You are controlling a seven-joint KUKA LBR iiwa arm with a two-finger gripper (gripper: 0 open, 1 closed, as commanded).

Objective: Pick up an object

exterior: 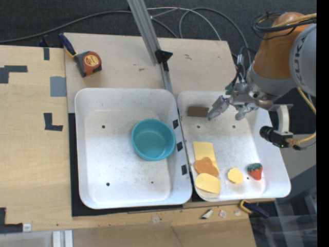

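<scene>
My gripper [226, 112] hangs over the back of the right bin [267, 138], its two fingers spread apart with nothing between them. A small brown block [197, 111] lies just left of the left fingertip, near the bin's back left corner. Toward the front of the same bin lie a yellow flat square [203, 151], an orange piece [206, 166], a yellow oval piece [207, 183], a small yellow round piece [235, 176] and a red strawberry-like toy [255, 171]. A teal bowl [152, 139] sits in the left bin [92, 153].
A tape measure [88, 62] lies on the bench behind the left bin. A slanted metal bar [149, 35] rises from between the bins' back edges. Cables run behind the bench and beside the arm.
</scene>
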